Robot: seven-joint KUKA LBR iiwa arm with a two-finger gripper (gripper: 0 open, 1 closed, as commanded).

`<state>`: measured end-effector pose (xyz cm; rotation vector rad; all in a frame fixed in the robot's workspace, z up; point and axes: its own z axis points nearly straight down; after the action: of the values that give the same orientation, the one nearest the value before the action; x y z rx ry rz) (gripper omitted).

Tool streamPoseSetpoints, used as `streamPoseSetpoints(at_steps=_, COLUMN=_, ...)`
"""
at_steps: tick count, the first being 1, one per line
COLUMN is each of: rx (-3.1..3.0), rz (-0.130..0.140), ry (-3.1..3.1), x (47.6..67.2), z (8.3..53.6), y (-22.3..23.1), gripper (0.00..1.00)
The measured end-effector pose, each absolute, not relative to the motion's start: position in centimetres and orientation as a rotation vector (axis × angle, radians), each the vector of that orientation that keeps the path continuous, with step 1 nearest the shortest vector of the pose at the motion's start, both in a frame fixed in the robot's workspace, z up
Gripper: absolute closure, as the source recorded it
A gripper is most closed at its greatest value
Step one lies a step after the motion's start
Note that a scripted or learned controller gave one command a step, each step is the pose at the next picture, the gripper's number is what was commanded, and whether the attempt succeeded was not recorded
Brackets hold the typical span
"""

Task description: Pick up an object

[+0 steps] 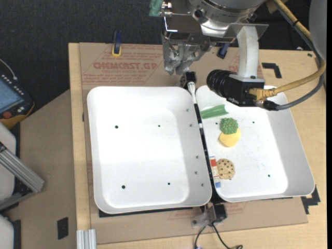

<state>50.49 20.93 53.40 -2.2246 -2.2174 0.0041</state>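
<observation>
Gripper (179, 64) high above bins' far edge; cannot tell finger state. Best approach: descend over yellow-and-green toy pineapple (229, 132) in right white bin (280, 154), clear of green strip (213, 111).

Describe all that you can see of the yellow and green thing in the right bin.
The toy looks like a small pineapple: a bumpy green top on a smooth yellow body, likely plastic or rubber. It lies in the right bin, near that bin's left wall, its green end toward the far side. A flat green strip lies just beyond it and a round cookie nearer the camera; neither seems to touch it. Nothing grips it.
</observation>
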Motion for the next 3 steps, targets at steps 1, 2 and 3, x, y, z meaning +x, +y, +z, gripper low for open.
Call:
streamPoseSetpoints(at_steps=1, rx=-2.219, rz=0.004, ry=-2.221, x=47.8, z=53.5, y=20.5, gripper=1.0)
streamPoseSetpoints(at_steps=2, rx=-2.225, rz=-0.003, ry=-2.219, x=50.0, z=53.5, y=19.2, gripper=1.0)
streamPoseSetpoints(at_steps=3, rx=-2.217, rz=-0.002, ry=-2.225, x=48.7, z=53.5, y=22.0, gripper=1.0)
